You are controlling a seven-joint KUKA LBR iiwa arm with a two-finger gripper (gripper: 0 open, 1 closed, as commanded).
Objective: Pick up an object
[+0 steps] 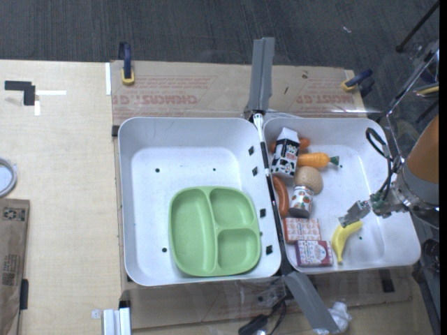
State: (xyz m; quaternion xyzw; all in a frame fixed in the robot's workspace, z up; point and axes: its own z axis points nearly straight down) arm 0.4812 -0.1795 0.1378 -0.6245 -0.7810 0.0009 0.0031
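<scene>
At the left of the frame you have the left bin (133, 187), holding a green divided plate (215, 231) in its lower middle and nothing you need for this pick. Move right past the divider and you reach the right bin (363, 128), where the candidates crowd its left side: a black-and-white carton (286, 156) near the top, a carrot (314, 160) just right of it, a brownish round thing (308, 180) below, a sausage (281, 194) along the divider, a small can (301, 201), and two small boxes (307, 243) toward the lower edge. Right of those, in the lower middle of that bin, lies a banana (341, 239), apart from the rest. The gripper (360, 210) sits just above the banana's upper end, at the frame's right; whether it is open or closed you cannot tell from this angle, and nothing is plainly held. You appear to be at the approach step, with the banana the likely target. Next you would need to bring the gripper down across the banana's narrow width, close, and lift straight up.
</scene>
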